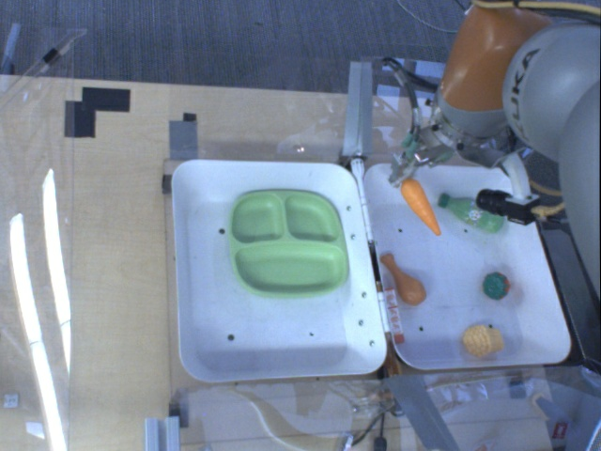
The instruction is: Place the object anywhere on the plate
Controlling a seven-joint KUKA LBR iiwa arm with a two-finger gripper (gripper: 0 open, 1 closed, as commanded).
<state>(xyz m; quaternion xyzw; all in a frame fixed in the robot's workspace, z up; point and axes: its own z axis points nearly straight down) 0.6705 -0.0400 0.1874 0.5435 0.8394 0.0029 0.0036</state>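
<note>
White "KUKA" lettering marks the arm (554, 73); its gripper (409, 169) pinches the carrot (422, 206) top, beside the green plate (286, 242).

carrot (422, 206) | orange, tilted, right bin | plate (286, 242) | green, left bin

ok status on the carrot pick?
Gripper at the carrot's top end, right bin. Grip unclear. Green plate in left bin, nothing on it.

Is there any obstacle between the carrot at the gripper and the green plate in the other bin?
The carrot hangs at the gripper over the right bin. Toward the green plate, only the two bins' adjoining rims lie between; nothing taller is visible there.
</note>
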